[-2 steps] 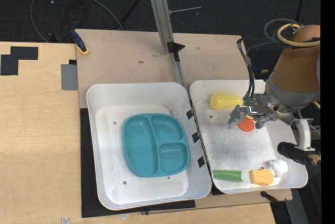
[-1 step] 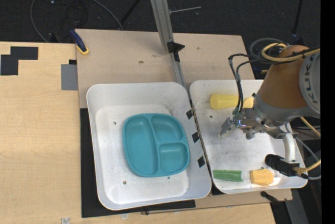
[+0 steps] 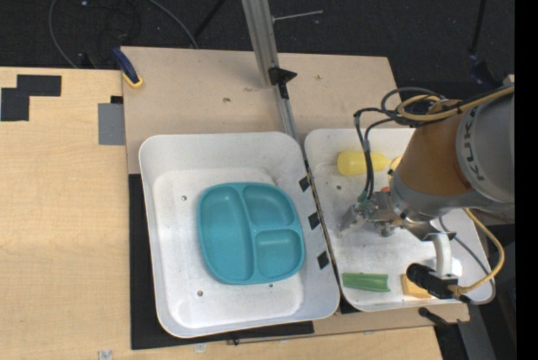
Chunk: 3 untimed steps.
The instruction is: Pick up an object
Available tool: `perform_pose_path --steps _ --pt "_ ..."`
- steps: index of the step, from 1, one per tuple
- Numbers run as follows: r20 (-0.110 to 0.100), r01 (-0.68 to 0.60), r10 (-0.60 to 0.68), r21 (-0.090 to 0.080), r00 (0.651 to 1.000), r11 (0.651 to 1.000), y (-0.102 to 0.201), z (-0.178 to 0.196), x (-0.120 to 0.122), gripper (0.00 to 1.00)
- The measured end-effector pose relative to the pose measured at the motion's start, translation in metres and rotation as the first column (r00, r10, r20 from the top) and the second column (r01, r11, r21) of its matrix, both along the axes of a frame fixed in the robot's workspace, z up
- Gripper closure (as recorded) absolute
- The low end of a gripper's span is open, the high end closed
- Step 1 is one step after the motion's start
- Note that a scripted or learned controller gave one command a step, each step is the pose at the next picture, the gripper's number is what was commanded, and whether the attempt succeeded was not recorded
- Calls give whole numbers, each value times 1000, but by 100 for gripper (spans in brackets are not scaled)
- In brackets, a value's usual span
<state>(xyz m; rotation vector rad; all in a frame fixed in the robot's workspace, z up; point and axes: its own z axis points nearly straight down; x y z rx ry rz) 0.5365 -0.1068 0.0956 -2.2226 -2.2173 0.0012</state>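
Plate [image 3: 250, 232], teal and split into three compartments, lies flat near the middle of the left bin [image 3: 168, 182], a little toward that bin's right side. The left bin rests on a pale wooden surface [image 3: 59, 207]. Behind the bins, a slanted metal post [image 3: 256, 22] rises from a tan board [image 3: 193, 89]. Small black clips [image 3: 313, 219] sit along the seam where the two bins meet.

In the right bin [image 3: 374, 253] there are three smaller things. A yellow piece [image 3: 357, 162] lies near the far edge, partly hidden on its right by the arm [image 3: 437, 156]. A green strip [image 3: 365, 282] lies flat near the front edge, well apart from the yellow piece. Just to the right of the strip is a small tan block [image 3: 410, 286], partly covered.

The gripper [image 3: 357, 218] is down over the middle of the right bin, between the yellow piece and the green strip, and touches neither. It is angled toward the left. Nothing can be seen held in it, and whether it is open or closed cannot be told from this angle. The arm reaches in from the right, with its orange band above the gripper.
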Motion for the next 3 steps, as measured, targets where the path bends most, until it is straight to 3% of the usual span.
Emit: perform_pose_path --steps 1,3 --pt "-2 5 -5 2 1000 1000 -1 12 0 100" --pt "5 -3 3 -2 1000 1000 -10 117 -7 100"
